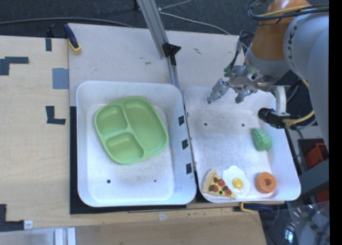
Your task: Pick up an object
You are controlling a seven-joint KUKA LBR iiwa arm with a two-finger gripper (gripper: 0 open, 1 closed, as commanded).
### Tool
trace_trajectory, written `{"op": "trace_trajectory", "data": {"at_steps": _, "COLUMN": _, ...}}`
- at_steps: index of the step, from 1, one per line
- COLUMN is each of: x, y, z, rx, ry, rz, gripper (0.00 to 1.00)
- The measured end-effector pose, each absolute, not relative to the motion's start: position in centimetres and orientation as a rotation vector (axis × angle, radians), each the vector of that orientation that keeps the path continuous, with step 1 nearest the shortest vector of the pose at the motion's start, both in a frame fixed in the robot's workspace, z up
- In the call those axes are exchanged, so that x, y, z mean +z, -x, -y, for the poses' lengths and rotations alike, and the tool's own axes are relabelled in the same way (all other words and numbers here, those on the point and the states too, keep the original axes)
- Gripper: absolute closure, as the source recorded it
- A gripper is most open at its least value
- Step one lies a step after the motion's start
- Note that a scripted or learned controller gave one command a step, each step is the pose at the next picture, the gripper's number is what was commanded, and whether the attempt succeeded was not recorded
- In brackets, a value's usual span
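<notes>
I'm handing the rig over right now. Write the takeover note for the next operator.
Gripper: open, holding nothing, hovering over the far edge of the right bin.
Right bin: green toy near its right wall; pizza slice, fried egg and orange donut along the near edge.
Left bin: green divided plate.
Done: nothing picked up yet.
Left: descend on one object, grasp it and lift.
</notes>
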State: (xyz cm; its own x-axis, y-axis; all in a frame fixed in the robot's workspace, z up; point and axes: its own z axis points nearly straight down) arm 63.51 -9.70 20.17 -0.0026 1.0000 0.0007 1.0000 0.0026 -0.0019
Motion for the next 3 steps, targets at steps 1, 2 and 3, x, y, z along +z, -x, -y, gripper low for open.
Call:
{"op": "trace_trajectory", "data": {"at_steps": 1, "x": 20.2, "y": -63.5, "z": 9.7, "rx": 0.001, "ry": 2.217, "rz": 2.223, "gripper": 0.00}}
{"op": "trace_trajectory", "data": {"at_steps": 2, "x": 15.5, "y": -63.8, "z": 9.1, "rx": 0.007, "ry": 2.216, "rz": 2.221, "gripper": 0.00}}
{"op": "trace_trajectory", "data": {"at_steps": 3, "x": 9.8, "y": -63.7, "z": 10.0, "rx": 0.010, "ry": 2.217, "rz": 2.219, "gripper": 0.00}}
